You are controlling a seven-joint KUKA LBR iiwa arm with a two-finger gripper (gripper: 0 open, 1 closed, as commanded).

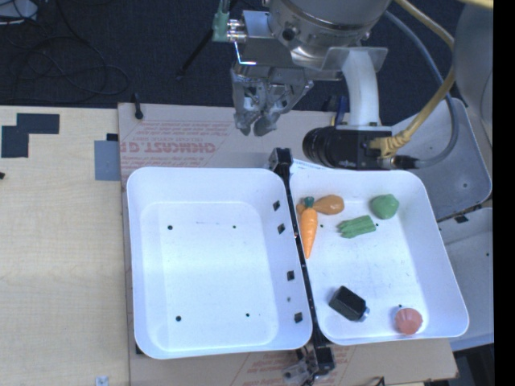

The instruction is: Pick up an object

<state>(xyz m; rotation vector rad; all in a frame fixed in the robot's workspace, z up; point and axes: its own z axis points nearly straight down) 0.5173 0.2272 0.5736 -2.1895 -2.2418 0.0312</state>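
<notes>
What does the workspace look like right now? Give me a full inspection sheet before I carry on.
Surface: two white bins side by side, left bin and right bin, on cardboard over a wooden bench.
Job's things: all in the right bin: carrot, orange piece, green round piece, green long piece, black block, pink ball.
Clutter: nothing seen.
End effector: the end effector hangs above the cardboard behind the bins, holding nothing.
Cables: yellow hose along the arm; black leads on the dark floor.
Surroundings: dark floor behind the bench.
</notes>
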